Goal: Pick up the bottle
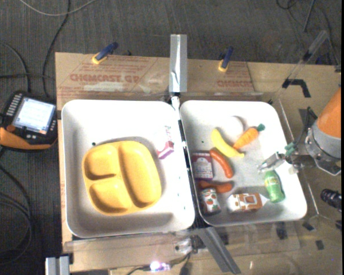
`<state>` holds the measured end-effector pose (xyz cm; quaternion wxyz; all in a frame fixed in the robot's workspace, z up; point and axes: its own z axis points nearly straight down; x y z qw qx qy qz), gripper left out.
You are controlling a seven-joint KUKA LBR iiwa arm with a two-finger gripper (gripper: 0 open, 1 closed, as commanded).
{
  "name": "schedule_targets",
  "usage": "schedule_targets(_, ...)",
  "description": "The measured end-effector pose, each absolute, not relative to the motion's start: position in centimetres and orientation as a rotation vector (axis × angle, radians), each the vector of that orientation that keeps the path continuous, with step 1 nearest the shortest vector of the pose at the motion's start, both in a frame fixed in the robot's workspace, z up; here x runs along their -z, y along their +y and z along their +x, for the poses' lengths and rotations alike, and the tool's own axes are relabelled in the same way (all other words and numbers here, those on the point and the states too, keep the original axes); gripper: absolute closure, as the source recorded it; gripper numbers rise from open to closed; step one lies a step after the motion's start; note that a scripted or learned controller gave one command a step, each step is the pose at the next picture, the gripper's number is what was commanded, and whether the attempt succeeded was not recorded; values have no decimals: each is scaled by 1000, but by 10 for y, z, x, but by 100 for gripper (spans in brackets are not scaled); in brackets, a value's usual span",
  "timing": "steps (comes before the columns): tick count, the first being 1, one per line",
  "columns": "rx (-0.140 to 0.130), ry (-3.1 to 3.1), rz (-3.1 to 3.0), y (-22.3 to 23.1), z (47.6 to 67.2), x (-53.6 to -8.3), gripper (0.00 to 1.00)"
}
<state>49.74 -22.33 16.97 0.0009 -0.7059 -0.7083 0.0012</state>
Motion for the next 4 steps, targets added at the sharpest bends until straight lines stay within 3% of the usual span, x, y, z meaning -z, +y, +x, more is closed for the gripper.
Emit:
schedule_targets(1, 15, -2218, -2217, -214, 509, -97, 0)
schedule_targets(2, -4, -1721, -2625, -196, 484, -146, 0)
schedule_targets(3, 18, -1785, -2572, -201, 489, -90, 0)
schedule_targets(4, 16, -1790, -2584, -204, 490, -99, 100)
